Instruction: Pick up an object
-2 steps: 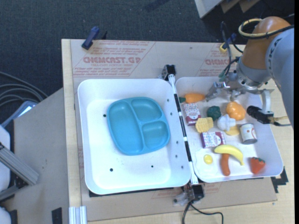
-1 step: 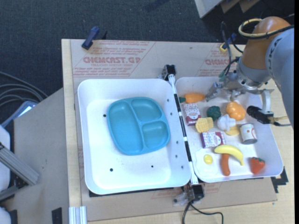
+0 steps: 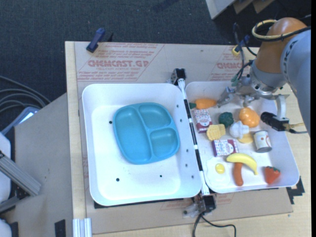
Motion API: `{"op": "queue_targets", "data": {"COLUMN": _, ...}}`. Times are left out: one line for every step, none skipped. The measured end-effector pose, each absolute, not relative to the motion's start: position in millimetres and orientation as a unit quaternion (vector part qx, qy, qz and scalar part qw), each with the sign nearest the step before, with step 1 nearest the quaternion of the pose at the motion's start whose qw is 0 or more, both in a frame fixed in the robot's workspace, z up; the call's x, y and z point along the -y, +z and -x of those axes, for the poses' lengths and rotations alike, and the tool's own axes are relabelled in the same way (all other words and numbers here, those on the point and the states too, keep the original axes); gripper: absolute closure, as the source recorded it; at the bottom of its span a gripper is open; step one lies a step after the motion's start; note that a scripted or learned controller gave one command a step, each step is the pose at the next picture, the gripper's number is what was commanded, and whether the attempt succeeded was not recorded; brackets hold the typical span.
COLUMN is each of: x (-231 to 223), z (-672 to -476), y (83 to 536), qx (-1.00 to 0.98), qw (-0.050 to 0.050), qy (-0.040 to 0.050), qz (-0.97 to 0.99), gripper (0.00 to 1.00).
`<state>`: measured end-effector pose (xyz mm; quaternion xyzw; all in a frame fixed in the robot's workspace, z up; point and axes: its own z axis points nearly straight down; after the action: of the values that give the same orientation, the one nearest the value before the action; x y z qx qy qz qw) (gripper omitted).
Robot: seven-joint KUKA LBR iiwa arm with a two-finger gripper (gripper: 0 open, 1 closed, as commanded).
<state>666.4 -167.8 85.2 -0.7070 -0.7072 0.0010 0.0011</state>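
Note:
The right bin (image 3: 291,152) holds several toy foods: an orange piece (image 3: 205,103), a red and white packet (image 3: 201,120), a green broccoli (image 3: 226,118), an orange pepper (image 3: 248,116), a white garlic (image 3: 238,130), a small can (image 3: 261,141), a banana (image 3: 243,160), a sausage (image 3: 238,174) and a red strawberry (image 3: 271,174). My gripper (image 3: 249,97) hangs over the back of this bin, just above and behind the orange pepper. The wrist hides what lies directly beneath it.
The left bin (image 3: 98,172) carries a blue divided plate (image 3: 146,132). A yellow cracker (image 3: 215,131), a pink box (image 3: 224,147) and a fried egg (image 3: 219,169) lie near the divider (image 3: 190,127). A blue clip (image 3: 95,40) sits on the bench's back left corner.

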Motion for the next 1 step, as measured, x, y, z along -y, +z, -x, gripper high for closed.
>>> {"op": "queue_targets", "data": {"x": 167.6, "z": -666.3, "y": 85.2, "qx": 0.707, "qw": 0.001, "qy": 0.0011, "qz": 0.707, "gripper": 0.0}}
